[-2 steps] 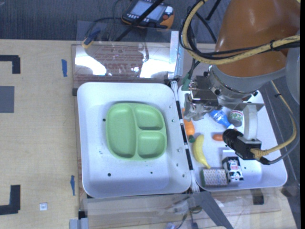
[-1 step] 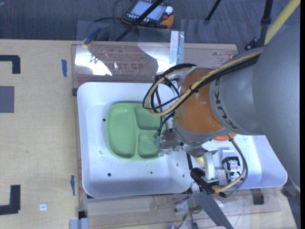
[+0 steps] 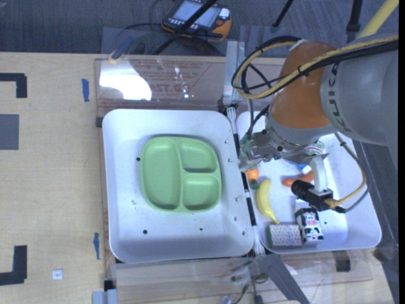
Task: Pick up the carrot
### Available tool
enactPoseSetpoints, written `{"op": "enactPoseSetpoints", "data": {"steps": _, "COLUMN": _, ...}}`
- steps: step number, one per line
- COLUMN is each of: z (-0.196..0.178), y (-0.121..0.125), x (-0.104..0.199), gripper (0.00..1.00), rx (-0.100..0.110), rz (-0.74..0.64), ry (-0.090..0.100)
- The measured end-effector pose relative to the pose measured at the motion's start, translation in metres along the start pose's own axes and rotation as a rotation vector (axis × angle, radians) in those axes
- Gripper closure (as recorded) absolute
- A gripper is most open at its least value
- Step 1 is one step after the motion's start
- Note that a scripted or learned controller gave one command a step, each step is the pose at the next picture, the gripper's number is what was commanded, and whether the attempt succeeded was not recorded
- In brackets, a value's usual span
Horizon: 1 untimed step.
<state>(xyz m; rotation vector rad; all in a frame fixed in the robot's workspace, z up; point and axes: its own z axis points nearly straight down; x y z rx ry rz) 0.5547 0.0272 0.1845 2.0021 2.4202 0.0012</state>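
The carrot point(image 3: 293, 182) looks like the slim orange piece in the middle of the right bin point(image 3: 361, 223); its right end is hidden behind the robot's wrist parts. My gripper point(image 3: 254, 156) hangs over the left edge of that bin, left of the carrot and apart from it. Directly beneath the gripper lies a small orange and green piece point(image 3: 252, 175). I see nothing held in the gripper.
A yellow banana point(image 3: 264, 199) lies between the gripper and the carrot. A grey speckled block point(image 3: 284, 235) and a small black-and-white carton point(image 3: 310, 225) sit at the bin's front. The left bin point(image 3: 120, 170) holds a green divided plate point(image 3: 181, 173).
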Motion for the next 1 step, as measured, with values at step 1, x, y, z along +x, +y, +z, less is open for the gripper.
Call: {"op": "enactPoseSetpoints", "data": {"steps": 1, "z": 0.0000, "y": 0.0098, "x": -0.0470, "gripper": 1.00, "rx": -0.001, "rz": 0.133, "ry": 0.000}}
